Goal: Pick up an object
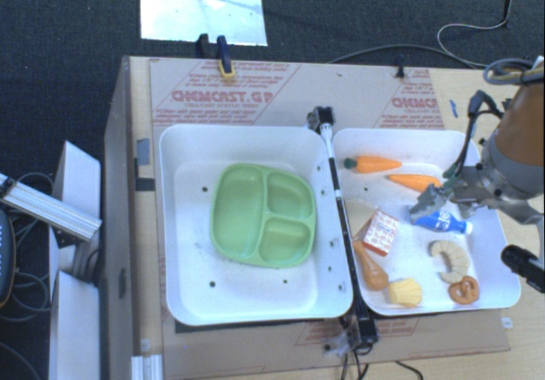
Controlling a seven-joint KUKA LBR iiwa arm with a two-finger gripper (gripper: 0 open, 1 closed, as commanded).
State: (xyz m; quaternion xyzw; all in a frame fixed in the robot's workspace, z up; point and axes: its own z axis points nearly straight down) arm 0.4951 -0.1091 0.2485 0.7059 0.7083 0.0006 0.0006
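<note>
Camera view looks down on a tabletop topped with a printed cardboard sheet, on which two shallow white bins sit side by side. The left bin holds a pale green divided plate lying flat near its middle.

The right bin carries a scatter of toy foods. A carrot with a green tip lies near the far wall, and a second orange carrot lies just beside it, toward the arm. A small red and white box sits near the bin's centre, with an orange cone-shaped piece just in front of it. A yellow chunk rests at the near wall, a pale curved piece lies to its right, and a brown pretzel sits close beside that.

The grey arm reaches in from the right, over the right bin. Its claw hangs low above a blue and white bottle lying on its side just below the second carrot. Whether the claw's grip is apart or together I cannot tell, and nothing is plainly seen held in it.
</note>
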